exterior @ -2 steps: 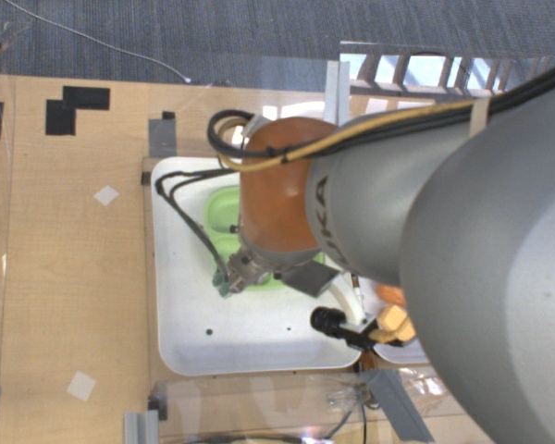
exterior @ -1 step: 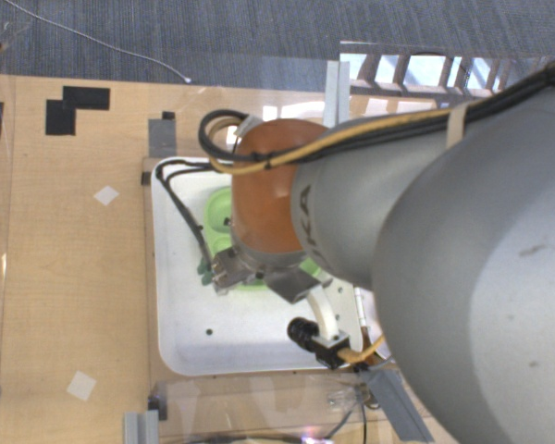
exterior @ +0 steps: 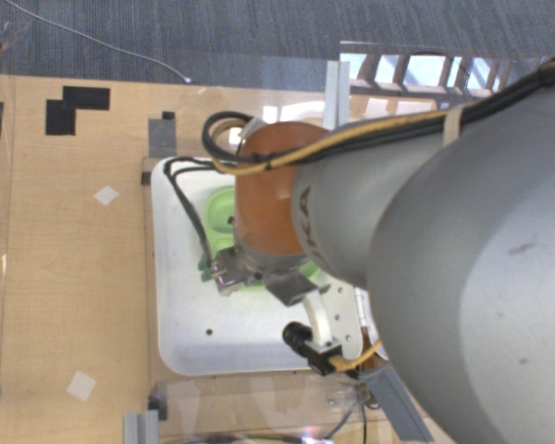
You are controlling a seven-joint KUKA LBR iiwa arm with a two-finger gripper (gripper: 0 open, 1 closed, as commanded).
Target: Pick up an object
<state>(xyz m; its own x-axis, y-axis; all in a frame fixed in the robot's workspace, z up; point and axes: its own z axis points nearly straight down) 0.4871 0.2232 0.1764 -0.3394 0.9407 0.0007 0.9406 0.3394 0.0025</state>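
The grey arm with its orange band [exterior: 273,192] reaches down into the left white bin [exterior: 180,331] and covers most of it. A light green object [exterior: 220,213] shows at the left of the wrist, partly hidden by it. A darker green piece [exterior: 206,266] peeks out beside the grey gripper base [exterior: 233,271]. More green shows at the wrist's right side [exterior: 310,270]. The fingers are hidden under the wrist.
A black cable [exterior: 187,197] loops from the arm over the bin's upper left. A black and white fitting [exterior: 319,336] hangs off the arm over the bin's lower right. Black markers [exterior: 74,107] lie on the wooden bench to the left.
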